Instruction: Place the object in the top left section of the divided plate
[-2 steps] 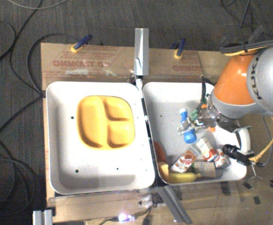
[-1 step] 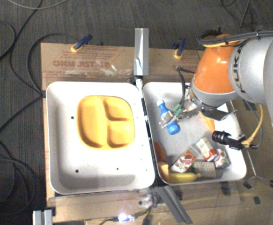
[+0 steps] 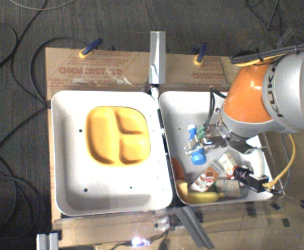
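Observation:
The yellow divided plate lies in the left bin, with one long section on its left and two smaller ones on its right. My gripper hangs low over the right bin, below the orange wrist band. It sits right beside a small blue-and-white bottle and a blue round piece. From this angle I cannot make out whether anything is held.
The right bin's front holds a banana, a red-and-white packet, a grey block, a small white box and a reddish item by the left wall. A metal divider post stands between the bins.

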